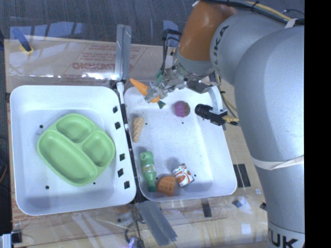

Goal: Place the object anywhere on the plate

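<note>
One gripper [156,90] closes on the orange carrot [140,87] at the right bin's [220,154] far-left corner.

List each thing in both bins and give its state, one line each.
green plate: flat in the left bin, nothing on it.
carrot: at the gripper, top left of the right bin.
purple ball: loose on the bin floor.
cone: lying by the left wall.
green bottle: lying down.
orange cup: tipped over.
small can: tilted.
</note>
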Available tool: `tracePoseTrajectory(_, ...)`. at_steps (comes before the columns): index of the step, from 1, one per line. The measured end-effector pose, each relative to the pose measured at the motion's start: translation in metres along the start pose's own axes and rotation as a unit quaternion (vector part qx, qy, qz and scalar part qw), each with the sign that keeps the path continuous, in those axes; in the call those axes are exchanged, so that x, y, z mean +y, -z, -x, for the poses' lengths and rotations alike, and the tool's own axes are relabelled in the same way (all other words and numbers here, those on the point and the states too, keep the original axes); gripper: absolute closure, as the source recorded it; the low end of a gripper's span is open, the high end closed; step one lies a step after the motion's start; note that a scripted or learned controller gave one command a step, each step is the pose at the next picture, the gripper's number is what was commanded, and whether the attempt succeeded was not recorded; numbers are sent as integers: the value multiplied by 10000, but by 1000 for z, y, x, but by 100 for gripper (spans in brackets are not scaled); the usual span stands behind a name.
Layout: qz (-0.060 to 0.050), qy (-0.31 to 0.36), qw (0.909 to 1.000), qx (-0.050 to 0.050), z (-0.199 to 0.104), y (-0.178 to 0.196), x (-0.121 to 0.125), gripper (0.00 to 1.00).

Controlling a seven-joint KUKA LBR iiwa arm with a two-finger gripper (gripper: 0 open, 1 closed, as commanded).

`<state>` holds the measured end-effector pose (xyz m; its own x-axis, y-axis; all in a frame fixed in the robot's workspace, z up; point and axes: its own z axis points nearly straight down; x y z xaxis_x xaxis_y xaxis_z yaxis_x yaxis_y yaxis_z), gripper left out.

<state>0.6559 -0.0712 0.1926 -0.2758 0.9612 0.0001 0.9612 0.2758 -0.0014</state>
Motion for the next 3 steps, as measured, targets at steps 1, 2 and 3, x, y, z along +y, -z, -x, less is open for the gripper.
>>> tracePoseTrajectory(1, -9, 551, 9985, 3, -57, -1, -41, 100)
tracePoseTrajectory(2, -10, 1057, 9944, 2, -157, -1, -59, 100)
tracePoseTrajectory(3, -8, 1050, 9945, 1, -156, -1, -59, 0)
